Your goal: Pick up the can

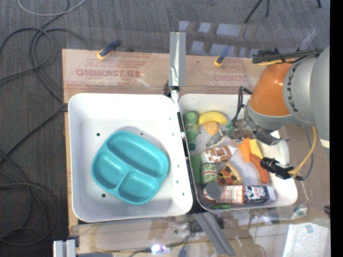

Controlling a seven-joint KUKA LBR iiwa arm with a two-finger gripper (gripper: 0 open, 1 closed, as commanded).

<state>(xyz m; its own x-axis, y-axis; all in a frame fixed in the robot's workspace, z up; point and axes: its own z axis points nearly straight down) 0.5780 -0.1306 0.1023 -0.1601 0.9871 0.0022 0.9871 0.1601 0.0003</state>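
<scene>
- Surface: a bench point(123, 74) topped with brown printed cardboard stands on dark grey carpet; black and white cables point(32, 47) trail over the floor at the left.
- Bins: two shallow white bins lie side by side; the left bin point(80, 116) holds one teal divided plate point(130, 166).
- Right bin point(286, 194): crowded with small items, among them one banana point(213, 117), one green bottle point(191, 124), one carrot point(252, 158), one brown carton point(218, 154), one pizza-slice toy point(229, 174) and one dark carton point(246, 194) along the near wall.
- Can point(209, 172): green, lying against the right bin's left wall, between the green bottle and a grey round-topped object point(212, 190), just beside the pizza-slice toy.
- Arm point(278, 95): grey with an orange band, over the right bin's far right part.
- Gripper point(229, 131): low among the items beside the banana, apart from the can; whether it is open or closed cannot be told.
</scene>
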